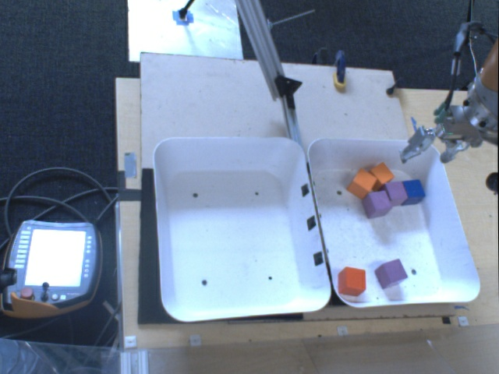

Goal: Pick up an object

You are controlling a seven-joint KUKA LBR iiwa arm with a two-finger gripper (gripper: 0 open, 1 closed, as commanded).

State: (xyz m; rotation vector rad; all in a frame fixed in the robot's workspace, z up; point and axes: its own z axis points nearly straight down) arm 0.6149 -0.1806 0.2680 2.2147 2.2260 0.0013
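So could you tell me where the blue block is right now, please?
In the camera view, the blue block lies in the right bin, at the right end of the upper cluster, touching a purple block.

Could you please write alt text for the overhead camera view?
The tool hangs above the right bin's far edge. That bin holds six blocks: a cluster of orange, purple and blue, plus an orange block and purple block nearer the camera.

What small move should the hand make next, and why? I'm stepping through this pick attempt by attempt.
Probably shift toward the bench's front-left and lower. The hand sits over the right bin's far rim holding nothing, while the nearest blue block lies just beyond it at the edge of a cluster.
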